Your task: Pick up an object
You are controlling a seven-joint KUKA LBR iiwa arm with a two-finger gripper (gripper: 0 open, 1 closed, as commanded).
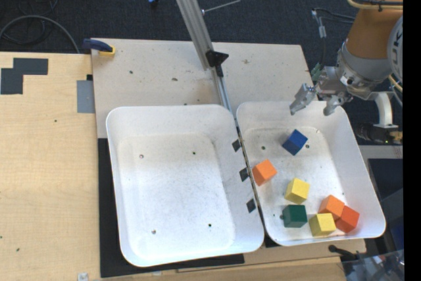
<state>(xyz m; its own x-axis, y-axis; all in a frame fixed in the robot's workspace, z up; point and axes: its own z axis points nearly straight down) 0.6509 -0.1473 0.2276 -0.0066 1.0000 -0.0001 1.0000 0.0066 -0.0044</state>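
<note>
Right bin near edge: green cube, yellow cube, two orange-red cubes touching at near right corner. Mid-bin: second yellow cube; orange cube by left wall. Farther in: blue cube. Gripper over far edge, fingers spread, grasping nothing. Left bin beside it.

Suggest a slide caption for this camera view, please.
Open tool hovers above the right bin, which holds seven coloured blocks.

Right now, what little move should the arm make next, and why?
Probably move toward the blue cube and lower. The gripper hangs open above the right bin's far edge, holding nothing, and that cube lies nearest and stands apart from the other blocks.
</note>
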